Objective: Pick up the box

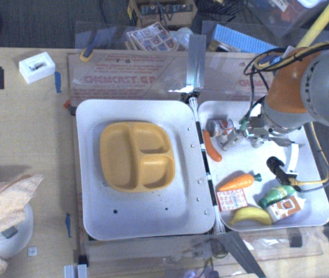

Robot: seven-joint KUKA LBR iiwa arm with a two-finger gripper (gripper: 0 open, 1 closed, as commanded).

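A small flat red-and-white box (232, 200) lies in the right bin (321, 213) near its front left, between a carrot (237, 182) and a banana (251, 215). An orange-and-white carton with a green top (283, 204) lies to its right. My gripper (247, 134) hangs low over the back of the right bin, well behind the box, beside a small crumpled red-and-silver item (222, 129). Nothing from the bin visibly sits in it.
An orange-red sausage (212, 146) lies along the right bin's left wall. The left bin (89, 213) holds a yellow divided tray (136, 155). A white block (37, 67) rests on the bench at far left, and a pale bag (2, 196) at the front left.
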